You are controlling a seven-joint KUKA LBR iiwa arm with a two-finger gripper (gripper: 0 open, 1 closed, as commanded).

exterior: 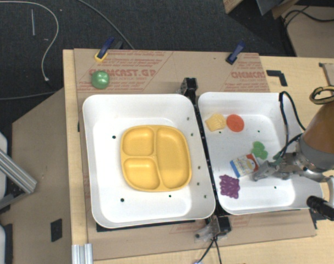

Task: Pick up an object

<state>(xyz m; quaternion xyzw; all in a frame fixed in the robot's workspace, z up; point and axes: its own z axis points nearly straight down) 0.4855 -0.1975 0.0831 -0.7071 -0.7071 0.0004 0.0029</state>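
I can't tell how my gripper (260, 173) is set; its tip blurs against the small carton (244, 164) in the right bin (277, 199), at 9 o'clock of the wrist. The carton's long axis runs roughly 8 to 2 o'clock.
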